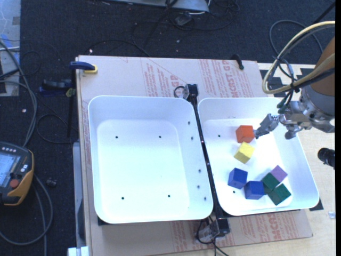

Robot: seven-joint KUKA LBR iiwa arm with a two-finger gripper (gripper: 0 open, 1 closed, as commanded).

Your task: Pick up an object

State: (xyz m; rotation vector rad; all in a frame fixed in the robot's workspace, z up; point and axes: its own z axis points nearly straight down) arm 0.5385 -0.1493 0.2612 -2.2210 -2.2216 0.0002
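The tabletop (160, 76), a pale board printed with red lettering, carries two shallow white bins side by side. Taking the right bin (306, 167) as the landmark, the left bin (101, 159) sits directly against its left wall, with a dark seam between them. The grey arm (322, 97) reaches over the right bin's upper right corner, cables looping above it. All the blocks lie inside the right bin. The orange block (245, 133) rests in the bin's upper middle, its faces turned slightly askew to the bin walls; it is roughly cubic, so no long axis can be told. The tool (265, 127) sits just to the right of this block, pointing left and down toward it; one finger tip is very near the block's right side, and whether they touch cannot be told, nor whether the tool is spread or closed. The yellow block (244, 153) lies just below the orange one. Near the bin's lower wall cluster two blue blocks (237, 177), a purple block (278, 173) and a green block (278, 192).
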